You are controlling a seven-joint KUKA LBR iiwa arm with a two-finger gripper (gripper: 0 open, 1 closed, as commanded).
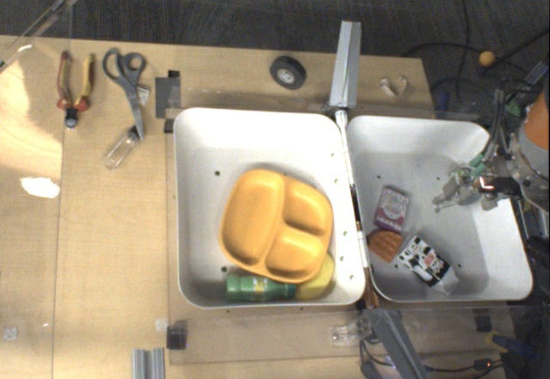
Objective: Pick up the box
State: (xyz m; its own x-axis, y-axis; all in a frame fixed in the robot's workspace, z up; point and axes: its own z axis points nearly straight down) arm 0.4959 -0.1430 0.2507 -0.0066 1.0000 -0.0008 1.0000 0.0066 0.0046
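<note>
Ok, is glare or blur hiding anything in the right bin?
Camera view: the strongest glare sits on the bench at far left, away from the bins. The right bin is evenly lit; the box reads clearly, though its print is too small to read. The gripper looks soft and cluttered, so its state is unclear.

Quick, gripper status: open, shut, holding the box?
Gripper: fingers too small and blurred to tell; hovering over the right bin, nothing visibly held.
</note>
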